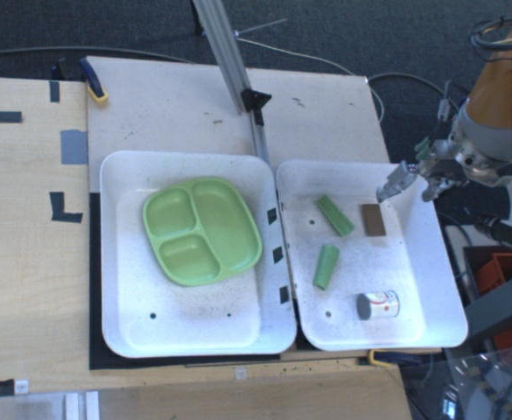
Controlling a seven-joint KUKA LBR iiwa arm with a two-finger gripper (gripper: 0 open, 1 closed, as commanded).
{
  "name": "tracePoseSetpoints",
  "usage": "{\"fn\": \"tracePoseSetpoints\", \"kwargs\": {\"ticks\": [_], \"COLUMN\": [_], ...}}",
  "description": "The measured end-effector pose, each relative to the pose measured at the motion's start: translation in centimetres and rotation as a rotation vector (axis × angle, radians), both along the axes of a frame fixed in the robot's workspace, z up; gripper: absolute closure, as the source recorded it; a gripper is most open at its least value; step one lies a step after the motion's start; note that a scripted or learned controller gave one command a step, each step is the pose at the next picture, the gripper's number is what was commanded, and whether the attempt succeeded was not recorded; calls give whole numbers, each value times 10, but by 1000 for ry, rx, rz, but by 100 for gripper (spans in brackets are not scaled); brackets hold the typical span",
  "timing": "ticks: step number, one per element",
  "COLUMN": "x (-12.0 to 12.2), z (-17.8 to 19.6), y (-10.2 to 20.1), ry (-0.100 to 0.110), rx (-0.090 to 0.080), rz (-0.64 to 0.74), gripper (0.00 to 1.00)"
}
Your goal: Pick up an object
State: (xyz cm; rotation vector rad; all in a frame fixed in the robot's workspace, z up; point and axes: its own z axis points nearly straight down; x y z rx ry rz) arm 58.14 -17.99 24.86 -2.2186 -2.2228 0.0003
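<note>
Two shallow white bins sit side by side on the desk (194, 103). I see the left bin (120, 234) holding one item: a light green plastic plate (201, 230) with rounded corners and three moulded compartments, lying flat and slightly rotated.

The right bin (431, 261) carries four loose things. A green block (334, 215) lies slanted near the middle top. A second green piece (326, 266), more cylindrical, lies just below it, apart from it. A small flat brown rectangle (374, 220) rests to the right of the upper block. Near the front edge a short can (378, 304) lies on its side, white with red marking and a dark grey end.

Both bin floors look speckled with dark flecks.

The claw (400, 182) hangs over the right bin's upper right rim, above and apart from the brown rectangle. I cannot tell how its grip stands; nothing shows between it.
</note>
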Motion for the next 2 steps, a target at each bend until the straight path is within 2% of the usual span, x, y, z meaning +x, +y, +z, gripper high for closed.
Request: {"fn": "tracePoseSetpoints", "kwargs": {"ticks": [1, 2], "x": [0, -1], "z": [0, -44], "y": [0, -1], "ry": [0, 5], "rx": [0, -1], "rz": [1, -1], "gripper": [0, 0]}}
